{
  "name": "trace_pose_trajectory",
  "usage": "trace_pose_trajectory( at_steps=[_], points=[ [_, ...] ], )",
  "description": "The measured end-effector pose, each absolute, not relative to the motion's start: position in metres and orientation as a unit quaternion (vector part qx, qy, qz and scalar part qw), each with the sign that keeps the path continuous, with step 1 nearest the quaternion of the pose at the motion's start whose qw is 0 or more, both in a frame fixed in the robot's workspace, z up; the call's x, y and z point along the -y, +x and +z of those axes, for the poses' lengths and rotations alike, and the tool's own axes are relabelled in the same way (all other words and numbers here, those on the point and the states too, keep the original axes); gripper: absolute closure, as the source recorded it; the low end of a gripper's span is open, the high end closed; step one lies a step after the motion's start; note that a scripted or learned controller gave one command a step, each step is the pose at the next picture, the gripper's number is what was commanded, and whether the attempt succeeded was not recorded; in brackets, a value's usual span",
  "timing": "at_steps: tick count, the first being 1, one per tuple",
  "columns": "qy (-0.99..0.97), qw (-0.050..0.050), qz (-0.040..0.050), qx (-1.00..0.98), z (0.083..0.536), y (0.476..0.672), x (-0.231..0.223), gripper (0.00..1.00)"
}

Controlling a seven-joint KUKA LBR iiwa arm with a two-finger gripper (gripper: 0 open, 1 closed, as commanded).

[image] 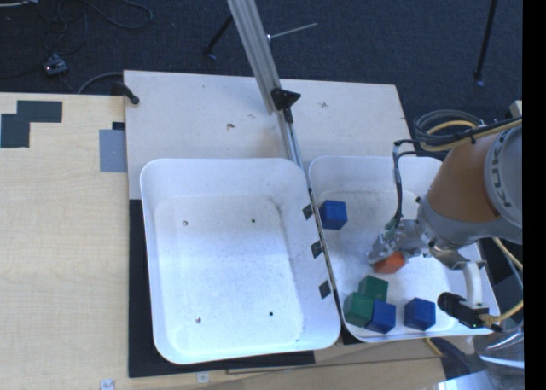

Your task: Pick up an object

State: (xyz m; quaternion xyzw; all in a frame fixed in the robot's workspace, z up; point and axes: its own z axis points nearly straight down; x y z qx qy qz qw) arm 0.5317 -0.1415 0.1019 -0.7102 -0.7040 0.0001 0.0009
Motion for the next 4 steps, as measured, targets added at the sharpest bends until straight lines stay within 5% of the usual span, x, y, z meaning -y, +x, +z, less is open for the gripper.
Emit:
trace_pose_trajectory(
  at_steps=[1,2,3,4],
  points=[
    [-0.707,-0.004,-0.0029,0.707,0.095,0.51,0.152,1.0],
    [-0.705,-0.001,-0.0022,0.709,0.194,0.517,0.091,1.0],
    [-0.706,0.002,0.0001,0.709,0.22,0.495,0.047,1.0],
    [-0.704,0.002,-0.0002,0.71,0.207,0.547,-0.034,1.0]
  ],
)
